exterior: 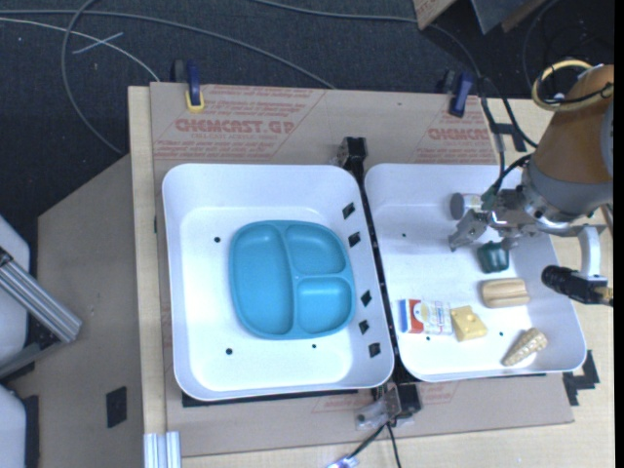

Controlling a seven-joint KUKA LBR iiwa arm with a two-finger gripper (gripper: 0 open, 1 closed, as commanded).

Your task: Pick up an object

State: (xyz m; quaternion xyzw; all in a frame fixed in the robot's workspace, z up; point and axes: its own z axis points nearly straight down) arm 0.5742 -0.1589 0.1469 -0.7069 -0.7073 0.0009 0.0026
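Note:
My gripper point(480, 234) hangs over the upper part of the right bin point(419, 203), with the grey arm reaching in from the right. A small dark teal object point(492, 256) lies right under and beside the gripper's tip; whether they touch is unclear. Lower in the same bin lie a tan cylinder-like piece point(504, 292), a yellow wedge point(469, 323), a white carton with red and blue print point(424, 316) and a ribbed tan piece point(524, 347).
The left bin point(195, 222) holds a blue divided plate point(292, 278). A black divider with clips point(363, 261) runs between the bins. Cables hang around the arm at the right, and clamps point(194, 86) sit on the bench's far edge.

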